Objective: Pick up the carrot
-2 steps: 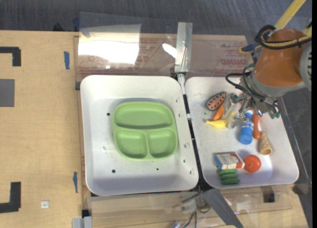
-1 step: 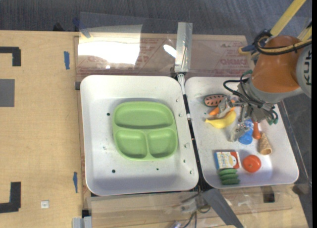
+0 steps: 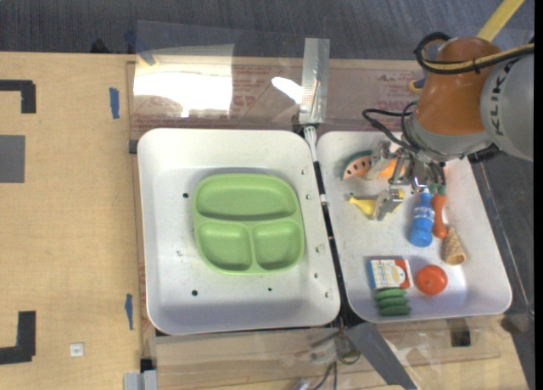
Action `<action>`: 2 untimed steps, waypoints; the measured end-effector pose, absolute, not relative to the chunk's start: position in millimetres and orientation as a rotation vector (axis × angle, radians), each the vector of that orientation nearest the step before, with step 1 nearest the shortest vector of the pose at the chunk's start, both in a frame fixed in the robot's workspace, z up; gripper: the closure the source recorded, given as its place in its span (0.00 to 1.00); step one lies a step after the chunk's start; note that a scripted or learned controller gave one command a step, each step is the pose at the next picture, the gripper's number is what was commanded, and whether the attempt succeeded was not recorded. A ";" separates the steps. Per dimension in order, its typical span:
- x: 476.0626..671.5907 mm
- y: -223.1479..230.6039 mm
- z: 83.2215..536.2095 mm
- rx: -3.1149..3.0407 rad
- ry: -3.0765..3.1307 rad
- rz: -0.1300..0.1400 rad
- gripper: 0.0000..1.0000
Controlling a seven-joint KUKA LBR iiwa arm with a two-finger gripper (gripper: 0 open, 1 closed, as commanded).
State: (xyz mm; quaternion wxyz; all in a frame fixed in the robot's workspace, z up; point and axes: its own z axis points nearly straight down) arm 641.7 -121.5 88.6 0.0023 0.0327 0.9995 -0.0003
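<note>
- Two shallow white bins lie side by side: the left bin [image 3: 161, 168] holds one green three-compartment plastic plate [image 3: 249, 221].
- The right bin [image 3: 488, 248] holds the toys: one slender orange carrot [image 3: 439, 215] lies toward its right side, just right of one blue bottle [image 3: 422, 219].
- Also there: one watermelon slice [image 3: 360, 165], one yellow banana piece [image 3: 363, 204], one ice-cream cone [image 3: 454, 247], one red tomato [image 3: 432, 280], one small printed box [image 3: 389, 273], one green ridged vegetable [image 3: 391, 300].
- The grey arm's gripper [image 3: 399, 186] hangs over the bin's far part, left of the carrot; I cannot tell how its jaws stand.
</note>
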 end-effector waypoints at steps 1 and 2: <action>646.7 -120.4 103.9 0.098 3.117 -0.003 1.00; 630.4 -112.3 261.1 0.256 3.109 -0.002 1.00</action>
